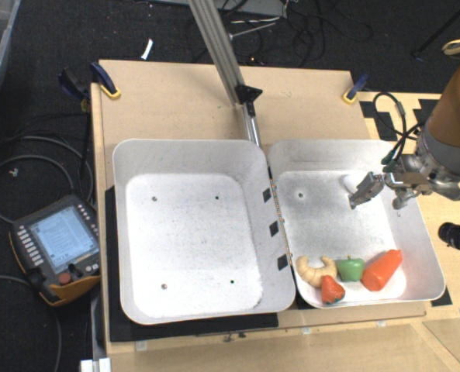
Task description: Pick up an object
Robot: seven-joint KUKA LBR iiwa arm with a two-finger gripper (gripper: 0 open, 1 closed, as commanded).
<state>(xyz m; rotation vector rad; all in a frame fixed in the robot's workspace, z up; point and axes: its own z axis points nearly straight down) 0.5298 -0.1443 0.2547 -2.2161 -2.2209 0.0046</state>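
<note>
Along the right bin's (323, 223) front edge lie a cream curved piece (315, 268), a small red strawberry-like toy (332, 289), a green pepper toy (351, 268) and an orange carrot-like toy (382, 270). My gripper (385, 193) hangs over the right part of that bin, well behind the toys. Its two fingers (364, 190) stand spread apart with nothing between them.
The left bin (187, 231) sits beside the right one on a wooden bench. A metal pole slants down to the bins' shared back edge. A teach pendant lies on the floor at the left. Blue-and-yellow clamps grip the bench's back corners.
</note>
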